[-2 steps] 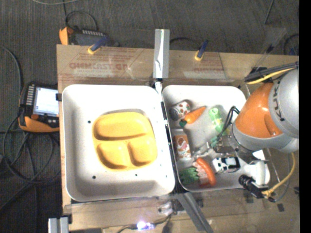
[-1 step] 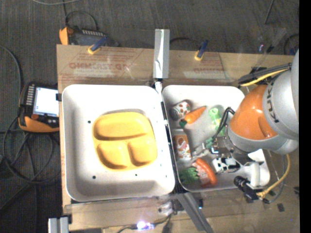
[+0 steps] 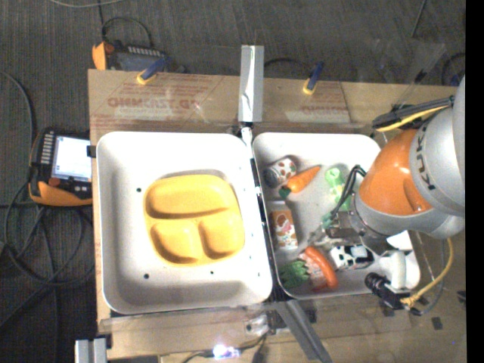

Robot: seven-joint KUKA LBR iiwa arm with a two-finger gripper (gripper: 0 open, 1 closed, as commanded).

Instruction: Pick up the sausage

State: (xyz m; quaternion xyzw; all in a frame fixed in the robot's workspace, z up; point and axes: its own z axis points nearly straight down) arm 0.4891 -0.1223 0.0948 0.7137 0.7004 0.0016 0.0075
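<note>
the sausage (image 3: 321, 268) is lying by the near edge of the right bin (image 3: 266, 203). the gripper (image 3: 338, 239), its state being untellable, is being held just above; descent should be centred.

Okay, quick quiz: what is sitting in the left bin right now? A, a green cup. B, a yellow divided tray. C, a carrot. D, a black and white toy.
B: the yellow divided tray lies in the middle of the left bin, while the carrot and the other small items lie in the right bin.
</note>
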